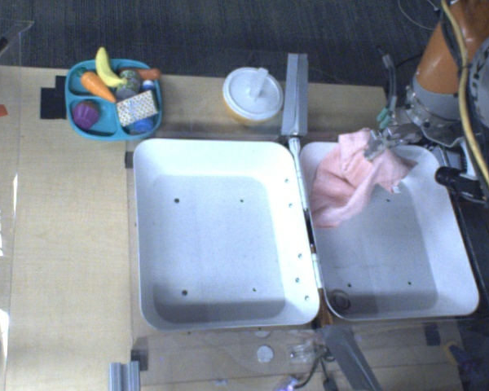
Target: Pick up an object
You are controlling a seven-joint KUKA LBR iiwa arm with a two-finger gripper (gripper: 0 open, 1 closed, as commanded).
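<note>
The only loose thing in either bin is a crumpled pink cloth (352, 177), soft fabric by the look of its folds, sitting in the far-left part of the right-hand shallow white plastic bin (416, 287). Part of it is bunched up and drawn toward the right, where the grey arm's two-finger gripper (385, 141) meets it at the cloth's upper right corner. From where I stand the fabric does seem to be gathered at the fingertips, as if pinched and partly raised, though the lower folds look to rest on the bin floor near the divider between the bins.

I would judge it very light and entirely limp: it will not hold a shape, it will drape and swing, and a thin pinch of one layer could slip free. A thick bunched fold, like the ridge along its top, seems the safest place to take hold. Nothing about it looks fragile.

The left-hand shallow white bin (159, 243) lies beside it. Beyond the bins, on the wooden bench, stand a blue compartment tray of toy food (75, 125) and a round white-lidded yellow container (253, 94).
</note>
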